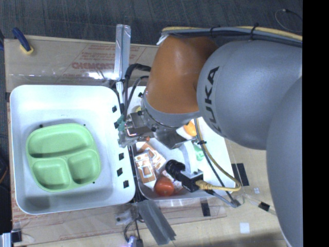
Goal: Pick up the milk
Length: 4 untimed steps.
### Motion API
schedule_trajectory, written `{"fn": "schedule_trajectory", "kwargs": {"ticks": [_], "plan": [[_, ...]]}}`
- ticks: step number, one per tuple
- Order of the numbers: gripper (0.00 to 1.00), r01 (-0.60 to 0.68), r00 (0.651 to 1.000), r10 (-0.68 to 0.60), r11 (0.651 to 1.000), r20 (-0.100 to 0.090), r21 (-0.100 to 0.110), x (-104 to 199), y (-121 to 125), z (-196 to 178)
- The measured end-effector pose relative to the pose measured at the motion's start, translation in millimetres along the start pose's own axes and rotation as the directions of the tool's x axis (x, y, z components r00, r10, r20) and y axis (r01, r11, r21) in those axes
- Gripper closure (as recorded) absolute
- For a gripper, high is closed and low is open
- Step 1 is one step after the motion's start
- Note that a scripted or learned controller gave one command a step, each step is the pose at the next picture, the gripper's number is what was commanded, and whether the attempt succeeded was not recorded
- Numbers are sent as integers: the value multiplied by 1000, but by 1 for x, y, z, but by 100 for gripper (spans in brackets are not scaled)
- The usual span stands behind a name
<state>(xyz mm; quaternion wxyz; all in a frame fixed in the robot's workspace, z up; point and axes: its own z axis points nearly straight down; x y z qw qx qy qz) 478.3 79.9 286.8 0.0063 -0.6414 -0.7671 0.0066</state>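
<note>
my grey arm with its orange band hangs low over the right white bin; my gripper sits near its left wall, state i cannot tell. the milk i cannot pick out. a green three-compartment tray lies in the left white bin.

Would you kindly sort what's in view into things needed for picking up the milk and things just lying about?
For the job:
- pincer
- carton, possibly the milk; too obscured to confirm

Lying about:
- green divided tray in the left bin
- red item
- orange item

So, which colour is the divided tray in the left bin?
Light green; the tray shows in the camera view, in the left bin.
</note>
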Motion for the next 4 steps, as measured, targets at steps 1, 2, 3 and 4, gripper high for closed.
{"fn": "schedule_trajectory", "kwargs": {"ticks": [1,2,3,4], "plan": [[100,-76,997,76,997,0,-13,18,1,29],[100,-70,998,70,998,1,-10,18,1,20],[100,-191,982,191,981,-2,-16,4,20,11],[100,-278,960,278,960,-3,-13,29,5,33]]}}
